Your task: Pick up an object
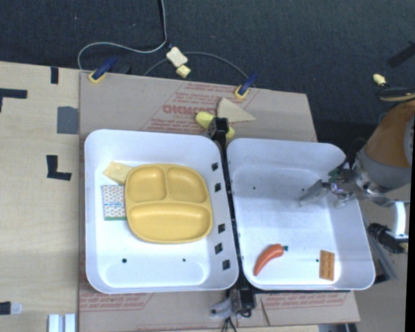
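The gripper (pixel 315 194) hangs over the upper right of the right bin (pixel 263 154), near its right rim; whether its fingers are open or closed I cannot tell. Open floor lies left and below it. That bin holds 2 things: 1 chili (pixel 268 258), long axis slanting, tip to the lower left, and 1 block (pixel 326 265) upright near the right wall. The left bin (pixel 146 280) holds 1 tray (pixel 169 203) and 2 cards (pixel 113 201).
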Controlling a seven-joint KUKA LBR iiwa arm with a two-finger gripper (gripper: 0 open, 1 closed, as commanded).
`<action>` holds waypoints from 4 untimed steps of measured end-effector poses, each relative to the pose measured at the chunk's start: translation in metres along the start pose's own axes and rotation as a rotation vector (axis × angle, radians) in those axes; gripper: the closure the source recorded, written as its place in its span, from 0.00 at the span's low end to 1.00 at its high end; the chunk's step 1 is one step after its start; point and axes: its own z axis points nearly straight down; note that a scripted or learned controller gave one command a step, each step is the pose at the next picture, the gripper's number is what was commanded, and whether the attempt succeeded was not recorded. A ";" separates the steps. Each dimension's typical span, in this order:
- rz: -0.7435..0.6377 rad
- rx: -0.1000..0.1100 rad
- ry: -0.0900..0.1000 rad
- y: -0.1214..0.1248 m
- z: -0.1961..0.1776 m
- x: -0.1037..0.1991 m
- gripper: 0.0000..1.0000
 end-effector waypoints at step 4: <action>-0.009 0.001 0.005 0.077 0.025 0.128 0.00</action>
